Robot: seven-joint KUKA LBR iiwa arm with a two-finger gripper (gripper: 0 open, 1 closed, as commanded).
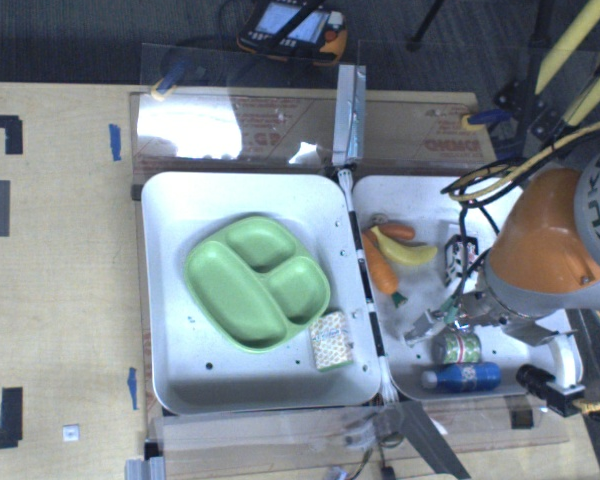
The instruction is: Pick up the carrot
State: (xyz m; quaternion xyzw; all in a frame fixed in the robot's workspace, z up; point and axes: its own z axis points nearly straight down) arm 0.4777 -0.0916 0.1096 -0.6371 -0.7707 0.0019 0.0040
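Note:
The carrot [382, 268] is orange with a bit of green at its lower end. It lies slanted along the left wall of the right bin [420, 190]. A yellow banana [407, 251] lies against its upper right. My gripper [446, 318] hangs below the orange wrist band, to the lower right of the carrot and apart from it. It is just above a green can [459, 348]. Nothing shows held in it.
A small red-orange item [398, 231] lies above the banana. A blue bottle [466, 376] lies at the right bin's front edge. The left bin [170, 298] holds a green divided plate [257, 281] and a small patterned packet [331, 341].

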